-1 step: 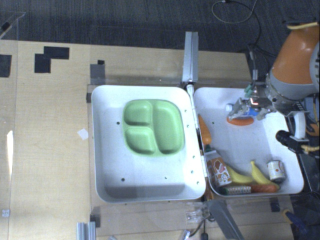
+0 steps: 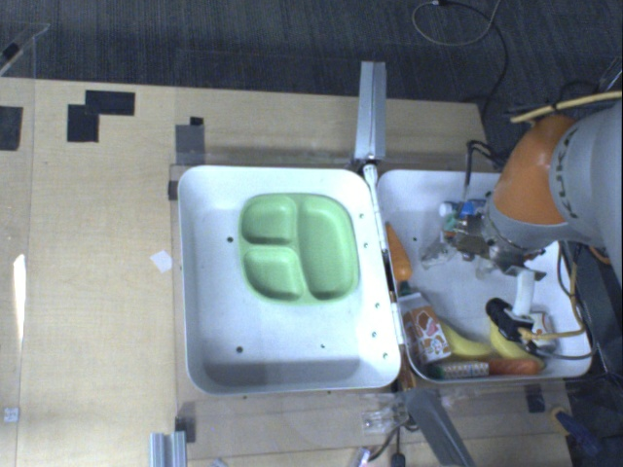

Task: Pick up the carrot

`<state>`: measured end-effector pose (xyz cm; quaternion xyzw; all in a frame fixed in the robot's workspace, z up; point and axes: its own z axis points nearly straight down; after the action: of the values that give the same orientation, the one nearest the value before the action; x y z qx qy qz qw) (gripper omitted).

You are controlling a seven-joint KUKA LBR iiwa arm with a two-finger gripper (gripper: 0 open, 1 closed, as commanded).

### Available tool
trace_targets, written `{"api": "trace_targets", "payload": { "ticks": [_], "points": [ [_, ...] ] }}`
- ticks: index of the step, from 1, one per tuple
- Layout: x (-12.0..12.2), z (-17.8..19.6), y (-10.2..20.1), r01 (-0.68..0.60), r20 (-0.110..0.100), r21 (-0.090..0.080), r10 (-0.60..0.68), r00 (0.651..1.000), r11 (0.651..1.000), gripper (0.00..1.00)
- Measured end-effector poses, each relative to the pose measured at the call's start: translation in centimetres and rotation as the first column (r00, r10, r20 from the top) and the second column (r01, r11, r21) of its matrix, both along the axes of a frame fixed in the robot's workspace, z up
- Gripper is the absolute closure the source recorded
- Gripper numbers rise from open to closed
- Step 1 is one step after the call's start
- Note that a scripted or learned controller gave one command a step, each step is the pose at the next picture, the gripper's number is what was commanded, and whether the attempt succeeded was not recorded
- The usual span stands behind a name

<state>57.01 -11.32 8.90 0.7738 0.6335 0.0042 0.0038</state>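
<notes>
Jaws (image 2: 458, 246) hanging over the middle of the right bin, under the arm's grey wrist; cannot tell how wide they stand, too small and cluttered to read. Nothing seen between them.

From the left: pale wooden bench (image 2: 97, 261) with a few black marks near its far edge. Left bin (image 2: 209, 358), white and shallow, bearing a green divided plate (image 2: 298, 246) with three compartments, lying near the bin's middle toward the far side.

Just past the wall shared by the two bins, the carrot (image 2: 397, 256): slim, orange, lying lengthwise against the right bin's (image 2: 414, 193) left wall, one end toward the far side, the other toward the near side. Apart from the jaws, which sit to its right.

Nearer the front, a small red and white packet (image 2: 425, 332) beside the carrot's near end. Along the front wall, a yellow banana (image 2: 465, 341), then a red object (image 2: 514, 366), unclear what. Arm (image 2: 555, 178) with its orange band above, reaching in from the right.
</notes>
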Motion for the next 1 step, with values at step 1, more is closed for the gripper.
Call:
{"api": "trace_targets", "payload": {
  "ticks": [1],
  "points": [
    [0.26,1.23,0.17,0.000,0.007,0.001,0.000,1.000,1.000,1.00]
  ]
}}
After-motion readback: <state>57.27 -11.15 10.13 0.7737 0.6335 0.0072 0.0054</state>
